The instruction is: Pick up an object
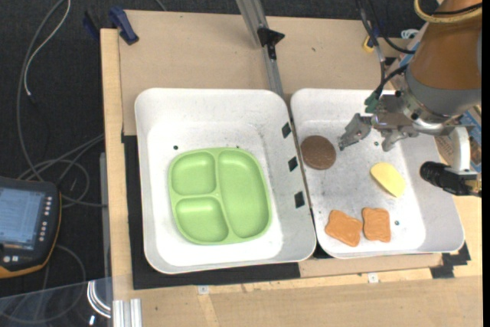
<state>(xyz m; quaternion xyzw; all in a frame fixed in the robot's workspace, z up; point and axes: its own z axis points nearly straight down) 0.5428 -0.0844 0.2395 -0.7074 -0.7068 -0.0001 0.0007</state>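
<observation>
Two orange pieces (343, 228) (376, 224), a yellow piece (388, 179) and a brown disc (318, 152) share the right bin (429, 241); the gripper (374, 134) hovers, fingers spread, its wrist cut off; a green tray (220, 196) fills the left bin (153, 165).

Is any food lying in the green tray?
No, the green tray in the left bin has nothing in its three compartments.

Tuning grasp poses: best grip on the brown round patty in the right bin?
Judging from this view, come straight down on the brown patty and pinch across its width. It lies flat, a round disc, so any finger axis works. It sits close to the right bin left wall, so align the fingers parallel to that wall. The gripper hovers just right of it.
</observation>
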